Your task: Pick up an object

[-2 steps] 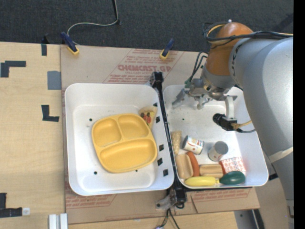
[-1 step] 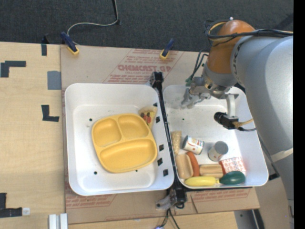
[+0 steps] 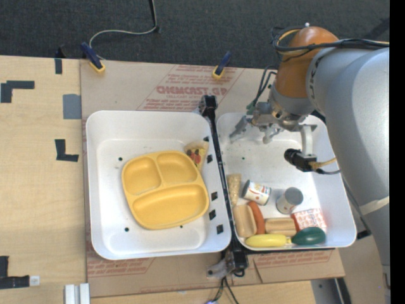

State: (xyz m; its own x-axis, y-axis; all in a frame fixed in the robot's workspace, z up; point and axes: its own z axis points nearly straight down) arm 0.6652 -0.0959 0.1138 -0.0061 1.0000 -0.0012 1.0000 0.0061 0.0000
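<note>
Objects lie clustered at the near end of the right bin (image 3: 338, 230): can (image 3: 257, 192), grey lid (image 3: 290, 201), hot dog (image 3: 249, 218), banana (image 3: 271, 240), green piece (image 3: 309, 236), red-white packet (image 3: 308, 219). Gripper (image 3: 253, 128) hangs over the bin's far end, fingers spread, nothing between them (well apart from the cluster). Left bin (image 3: 101, 189) holds a yellow tray (image 3: 166, 189), small toy (image 3: 197, 152) at its far corner

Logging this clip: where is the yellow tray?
The yellow tray lies in the left bin, toward its right side, just below a small toy by the divider.
</note>
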